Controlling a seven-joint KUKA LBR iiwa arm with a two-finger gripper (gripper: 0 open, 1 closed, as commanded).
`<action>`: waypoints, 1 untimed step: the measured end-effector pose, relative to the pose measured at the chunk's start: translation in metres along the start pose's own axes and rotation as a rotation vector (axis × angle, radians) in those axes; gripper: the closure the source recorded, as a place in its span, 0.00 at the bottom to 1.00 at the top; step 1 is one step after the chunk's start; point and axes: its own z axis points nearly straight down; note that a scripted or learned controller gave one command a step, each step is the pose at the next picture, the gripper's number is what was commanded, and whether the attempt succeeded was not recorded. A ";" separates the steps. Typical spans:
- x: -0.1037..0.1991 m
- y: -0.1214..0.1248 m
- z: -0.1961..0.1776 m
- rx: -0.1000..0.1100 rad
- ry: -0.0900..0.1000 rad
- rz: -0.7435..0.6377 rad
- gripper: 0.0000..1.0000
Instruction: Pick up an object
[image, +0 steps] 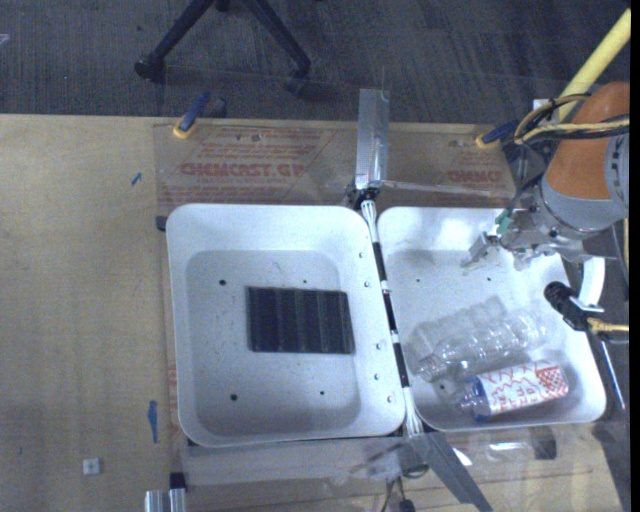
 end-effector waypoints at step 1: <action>-0.011 -0.048 0.034 0.003 0.003 -0.099 0.00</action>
